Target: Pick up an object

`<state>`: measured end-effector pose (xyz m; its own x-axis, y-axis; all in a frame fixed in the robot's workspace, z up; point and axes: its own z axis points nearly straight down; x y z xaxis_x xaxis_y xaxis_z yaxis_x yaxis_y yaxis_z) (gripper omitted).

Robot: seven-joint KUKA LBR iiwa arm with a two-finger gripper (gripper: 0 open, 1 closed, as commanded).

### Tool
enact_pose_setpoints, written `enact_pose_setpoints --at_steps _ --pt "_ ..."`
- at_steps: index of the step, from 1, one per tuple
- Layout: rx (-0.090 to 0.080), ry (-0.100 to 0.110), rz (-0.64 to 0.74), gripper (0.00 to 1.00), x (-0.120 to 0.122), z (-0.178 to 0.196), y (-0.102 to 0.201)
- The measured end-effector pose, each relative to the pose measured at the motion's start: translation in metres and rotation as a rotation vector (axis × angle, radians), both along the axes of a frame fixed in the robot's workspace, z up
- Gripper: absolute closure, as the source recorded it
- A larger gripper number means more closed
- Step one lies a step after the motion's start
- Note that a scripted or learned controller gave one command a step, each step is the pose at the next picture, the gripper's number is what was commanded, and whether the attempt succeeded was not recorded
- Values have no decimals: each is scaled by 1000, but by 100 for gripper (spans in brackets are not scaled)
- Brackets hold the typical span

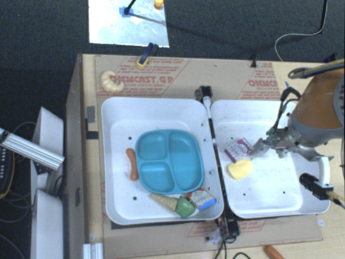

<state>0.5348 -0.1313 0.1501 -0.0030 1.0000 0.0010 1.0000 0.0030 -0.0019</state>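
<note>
Dark carpet around a cardboard-topped desk (161,80) with two white bins. In the right bin (269,212), a yellow lump (240,169) just beside a pink striped packet (237,149), close to the dividing wall. Jaws low at the packet's right edge; spread or pressed together, cannot tell. Risks closing between the two pieces, shoving both toward the wall, or slipping off the rounded lump.

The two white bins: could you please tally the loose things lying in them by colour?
Blue: 2, the divided tray and a small packet
Orange: 1, the sausage-shaped piece
Yellow: 1, the lump
Green: 1, the small block
Cream: 1, the cone
Pink-purple: 1, the wrapper
Total: 7
</note>
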Motion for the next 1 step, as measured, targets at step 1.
enact_pose_setpoints --at_steps 1 --pt "0 -2 0 0 25 -66 44"
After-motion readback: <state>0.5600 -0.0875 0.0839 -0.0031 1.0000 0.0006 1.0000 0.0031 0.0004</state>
